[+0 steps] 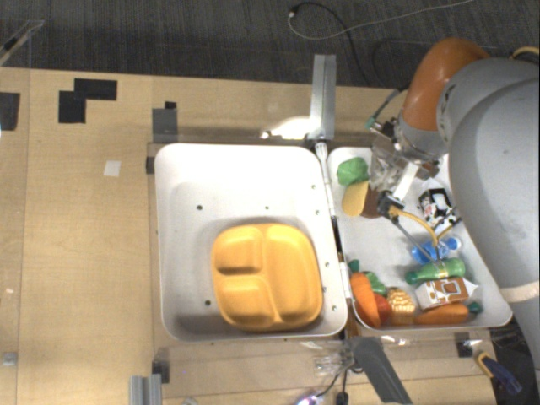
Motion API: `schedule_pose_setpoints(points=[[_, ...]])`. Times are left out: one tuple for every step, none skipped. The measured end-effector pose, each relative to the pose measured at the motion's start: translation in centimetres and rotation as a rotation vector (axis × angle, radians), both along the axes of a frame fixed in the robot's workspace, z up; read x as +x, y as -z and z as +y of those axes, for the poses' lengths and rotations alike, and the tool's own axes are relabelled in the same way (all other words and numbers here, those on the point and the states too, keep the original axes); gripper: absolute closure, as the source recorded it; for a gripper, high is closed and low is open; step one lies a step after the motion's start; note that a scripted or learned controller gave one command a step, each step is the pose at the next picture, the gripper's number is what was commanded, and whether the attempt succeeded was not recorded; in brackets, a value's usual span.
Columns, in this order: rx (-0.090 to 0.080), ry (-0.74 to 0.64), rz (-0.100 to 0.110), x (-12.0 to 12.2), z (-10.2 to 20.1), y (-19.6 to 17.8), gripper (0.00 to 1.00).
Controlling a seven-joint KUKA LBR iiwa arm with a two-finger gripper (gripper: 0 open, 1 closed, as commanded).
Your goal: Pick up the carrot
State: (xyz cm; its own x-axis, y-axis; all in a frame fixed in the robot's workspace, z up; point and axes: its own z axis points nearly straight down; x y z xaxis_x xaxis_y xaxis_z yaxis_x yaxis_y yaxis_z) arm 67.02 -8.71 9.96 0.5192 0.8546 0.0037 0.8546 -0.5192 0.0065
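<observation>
Gripper up at the far end of the right bin, carrot down at the near end!

The gripper [380, 186] hangs over the top part of the right bin [381, 230], just beside a yellow fruit piece [355, 197] and a green lump [352, 170]. Whether it is open or closed, I cannot tell from this angle, and nothing is seen in its grasp. The carrot [364, 299] lies well apart from it, in the bin's lower left corner against the wall shared with the left bin [181, 226], leafy end pointing up the picture. A corn cob [401, 300] touches its right side, with a small carton [444, 291], a green bottle [435, 270] and a long orange-brown piece [441, 314] beyond. A yellow divided plate [266, 273] sits in the left bin.
</observation>
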Motion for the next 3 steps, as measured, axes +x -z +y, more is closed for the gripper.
schedule_pose_setpoints(points=[[-0.001,-0.007,-0.005,0.2,0.2,-1.3,1.0],[0.002,0.132,-0.02,-1.5,0.1,0.2,1.0],[0.001,-0.046,0.003,-4.6,-0.9,-4.0,1.0]])
